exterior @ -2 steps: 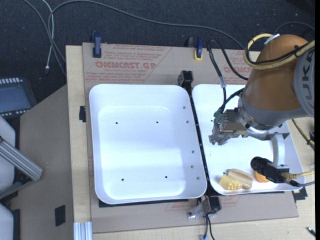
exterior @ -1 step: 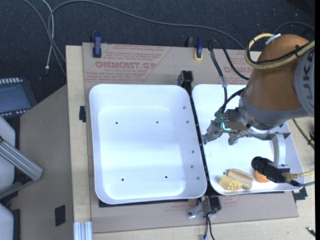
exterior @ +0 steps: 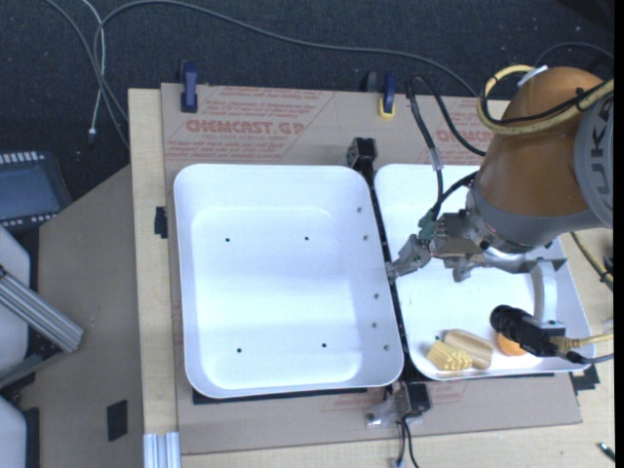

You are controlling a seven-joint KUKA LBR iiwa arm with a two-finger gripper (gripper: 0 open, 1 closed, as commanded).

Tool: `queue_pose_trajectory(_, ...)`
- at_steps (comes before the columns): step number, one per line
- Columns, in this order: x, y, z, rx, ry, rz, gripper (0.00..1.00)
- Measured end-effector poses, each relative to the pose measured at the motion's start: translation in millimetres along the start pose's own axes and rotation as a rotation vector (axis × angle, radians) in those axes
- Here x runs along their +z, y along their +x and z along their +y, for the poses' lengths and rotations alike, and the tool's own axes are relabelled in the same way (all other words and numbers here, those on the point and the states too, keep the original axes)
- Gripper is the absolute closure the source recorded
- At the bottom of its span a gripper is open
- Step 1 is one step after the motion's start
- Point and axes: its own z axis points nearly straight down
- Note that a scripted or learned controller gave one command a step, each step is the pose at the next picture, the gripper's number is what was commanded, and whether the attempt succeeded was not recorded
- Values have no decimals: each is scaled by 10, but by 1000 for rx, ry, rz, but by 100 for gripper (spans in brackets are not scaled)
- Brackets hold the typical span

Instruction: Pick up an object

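The desk [exterior: 156, 291] carries two shallow white bins side by side. The left bin [exterior: 283, 281] takes the middle of the frame. Above its upper left corner, a blue clamp [exterior: 188, 84] sits on the far edge of the desk.

Just right of the border between the bins, the end effector [exterior: 403, 259] hangs over the left edge of the right bin [exterior: 409, 188], about half way down the frame. It points to the left. I cannot tell how far it is open, and I see nothing in its grip.

The things to pick up lie in the lower part of the right bin, well apart from the end effector. A yellow ribbed piece [exterior: 449, 358] lies near the lower rim. A tan piece [exterior: 470, 342] touches it on its upper right side. An orange piece [exterior: 508, 344] lies just to the right of these, partly covered.

The arm [exterior: 541, 154], orange and grey, fills the upper right of the frame.
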Motion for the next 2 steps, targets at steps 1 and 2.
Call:
queue_pose_trajectory(1, 0, 0, 0, 0, 0, 0, 0)
queue_pose_trajectory(2, 0, 0, 0, 0, 0, 0, 0)
